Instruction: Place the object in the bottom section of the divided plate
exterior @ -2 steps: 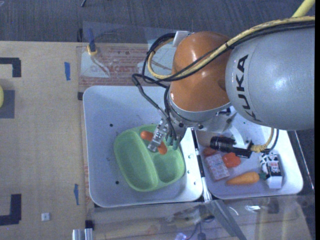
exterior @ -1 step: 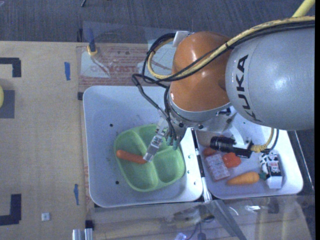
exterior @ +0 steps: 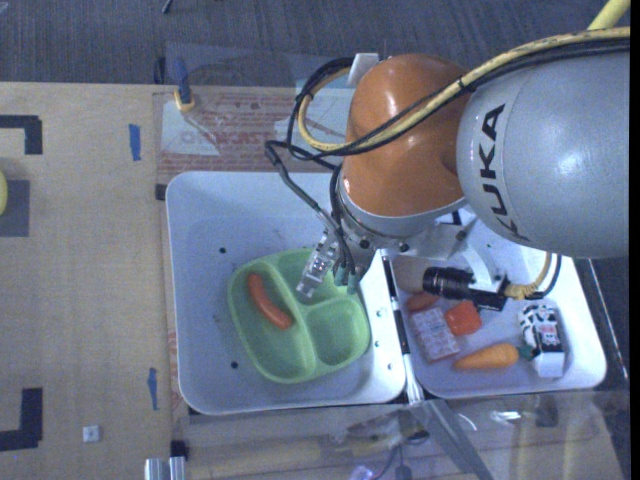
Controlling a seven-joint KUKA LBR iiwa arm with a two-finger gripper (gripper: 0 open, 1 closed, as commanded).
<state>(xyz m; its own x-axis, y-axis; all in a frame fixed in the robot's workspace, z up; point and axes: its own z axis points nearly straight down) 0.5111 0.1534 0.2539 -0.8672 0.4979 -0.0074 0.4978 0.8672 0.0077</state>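
Observation:
A green divided plate lies in the left white bin. An orange-red sausage rests at a slant in the plate's left compartment. My gripper hangs over the plate's upper right compartment, just right of the sausage and apart from it. It is open, and green plate shows between its fingers. The arm's orange band and grey body cover the back of both bins.
The right bin holds an orange carrot, a red block, a pink packet and a black-and-white item above a small white piece. Bare wooden bench stretches to the left.

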